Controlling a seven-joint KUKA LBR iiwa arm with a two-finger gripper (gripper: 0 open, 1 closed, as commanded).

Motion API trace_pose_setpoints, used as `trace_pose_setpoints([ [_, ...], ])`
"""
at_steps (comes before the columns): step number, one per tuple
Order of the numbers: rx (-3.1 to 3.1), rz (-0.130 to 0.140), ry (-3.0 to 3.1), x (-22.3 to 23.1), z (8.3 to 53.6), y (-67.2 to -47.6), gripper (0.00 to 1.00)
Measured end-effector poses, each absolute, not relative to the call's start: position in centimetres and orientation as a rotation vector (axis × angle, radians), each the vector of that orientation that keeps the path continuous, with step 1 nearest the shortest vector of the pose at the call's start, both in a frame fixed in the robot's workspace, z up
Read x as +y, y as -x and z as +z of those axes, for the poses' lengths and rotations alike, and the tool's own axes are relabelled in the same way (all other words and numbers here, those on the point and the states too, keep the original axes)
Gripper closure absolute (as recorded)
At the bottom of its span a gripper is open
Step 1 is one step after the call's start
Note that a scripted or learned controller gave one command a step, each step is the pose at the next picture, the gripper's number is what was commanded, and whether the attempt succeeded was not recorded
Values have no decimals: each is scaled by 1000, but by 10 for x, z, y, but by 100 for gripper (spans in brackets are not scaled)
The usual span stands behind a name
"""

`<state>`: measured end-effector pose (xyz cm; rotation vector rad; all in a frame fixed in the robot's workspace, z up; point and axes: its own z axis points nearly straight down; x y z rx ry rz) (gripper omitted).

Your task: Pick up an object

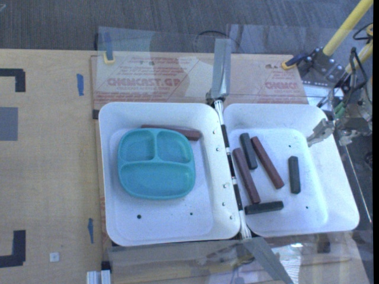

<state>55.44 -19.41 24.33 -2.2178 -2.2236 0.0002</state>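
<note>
The right bin [337,212] holds several short sticks. A dark grey stick [248,151] and a brown stick [267,162] lie side by side near its middle. A longer brown stick [246,175] lies along the left wall. Another dark stick [294,174] lies to the right, and one more dark stick [264,206] lies crosswise at the front. My gripper [320,133] hangs over the right bin's upper right part, above and to the right of the sticks, with nothing visibly in it.
The left bin [112,218] holds a teal divided plate [156,163], with a brown stick [177,132] lying just behind it. A ridge [228,176] separates the two bins. A yellow pole [349,22] and cabling stand at the far right.
</note>
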Motion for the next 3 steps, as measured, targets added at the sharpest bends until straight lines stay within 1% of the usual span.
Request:
trace_pose_setpoints([
  [1,-2217,-14,2249,-178,103,-531,0],
  [2,-2388,-17,2075,-120,96,-540,0],
  [3,-2280,-5,2174,-182,88,-537,0],
])
